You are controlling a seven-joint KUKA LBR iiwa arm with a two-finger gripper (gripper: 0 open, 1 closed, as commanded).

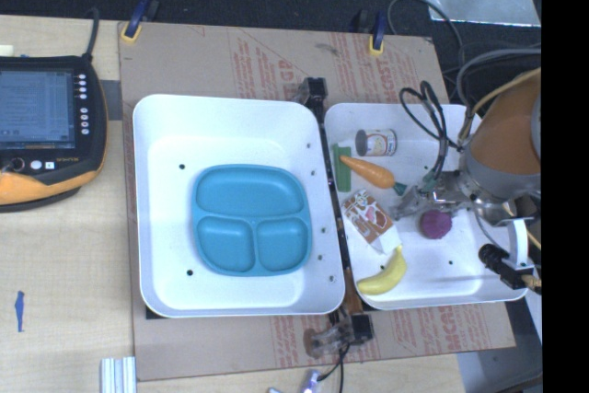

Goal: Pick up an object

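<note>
The right bin (442, 279) holds several objects. A small white can (375, 143) lies at the back, with an orange carrot (368, 170) just in front of it. A red and white packet (368, 217) sits at the left, a yellow banana (386, 273) at the front, and a purple ball (436, 224) in the middle. My gripper (425, 196) is down inside this bin, just above and behind the purple ball and right of the carrot's green tip. The wrist hides how it stands against the ball.
The left bin (147, 198) holds a blue divided plate (251, 218). A teach pendant (41, 129) lies on the bench at far left. Black cables (423, 106) loop over the right bin's back rim beside the arm (506, 143).
</note>
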